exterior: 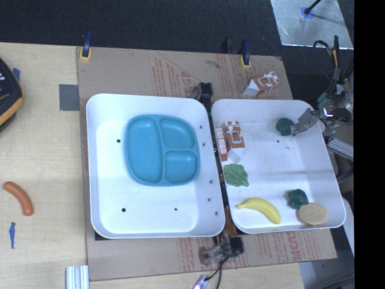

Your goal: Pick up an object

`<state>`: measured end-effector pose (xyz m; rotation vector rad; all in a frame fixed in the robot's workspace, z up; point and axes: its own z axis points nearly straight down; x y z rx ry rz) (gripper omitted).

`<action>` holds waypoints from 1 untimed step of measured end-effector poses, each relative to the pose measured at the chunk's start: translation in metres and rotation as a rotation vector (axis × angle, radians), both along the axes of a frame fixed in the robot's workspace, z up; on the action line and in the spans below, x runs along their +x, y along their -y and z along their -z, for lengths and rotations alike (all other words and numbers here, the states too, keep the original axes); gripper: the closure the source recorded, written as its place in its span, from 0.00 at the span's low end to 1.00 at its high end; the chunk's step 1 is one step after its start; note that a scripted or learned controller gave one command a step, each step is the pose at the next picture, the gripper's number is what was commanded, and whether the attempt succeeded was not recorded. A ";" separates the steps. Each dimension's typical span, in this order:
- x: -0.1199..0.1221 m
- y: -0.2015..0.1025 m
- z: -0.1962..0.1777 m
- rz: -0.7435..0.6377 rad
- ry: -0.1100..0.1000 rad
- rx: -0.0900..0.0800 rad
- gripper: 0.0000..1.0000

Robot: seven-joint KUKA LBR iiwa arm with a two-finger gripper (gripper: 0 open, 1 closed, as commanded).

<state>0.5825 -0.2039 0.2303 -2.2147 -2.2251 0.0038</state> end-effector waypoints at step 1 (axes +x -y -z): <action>-0.052 0.008 0.018 -0.001 -0.001 -0.001 0.00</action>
